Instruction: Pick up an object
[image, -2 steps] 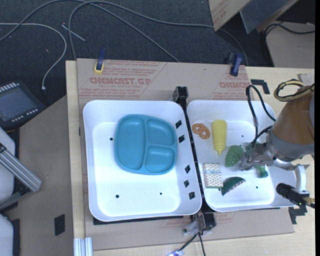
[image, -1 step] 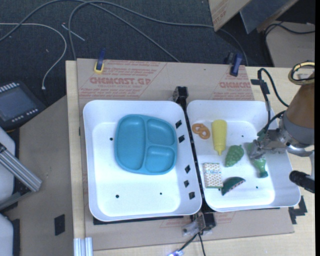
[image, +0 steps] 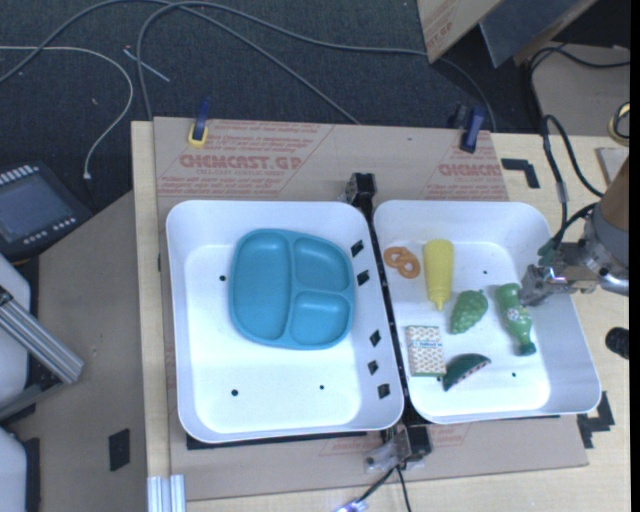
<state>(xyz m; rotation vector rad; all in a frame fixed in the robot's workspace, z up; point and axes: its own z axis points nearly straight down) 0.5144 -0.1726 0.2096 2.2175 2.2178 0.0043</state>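
Camera view: gripper (image: 535, 287) seemingly touches green bottle (image: 517, 318) near bin rim (image: 585, 345).

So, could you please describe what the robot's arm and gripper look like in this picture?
The arm enters at the right edge as a rounded grey body. Its gripper is a small grey metal assembly. Black cables run near it.

Scene evenly and brightly lit from overhead. Mild glare is seen on the white left bin (image: 190, 300) and right bin (image: 560, 380), where surface detail is washed out. Shadows are soft and short, noted under the blue tray (image: 292, 290). Focus is fair at centre; small items appear slightly soft. The dark floor (image: 300, 50) is rendered dim and grainy.
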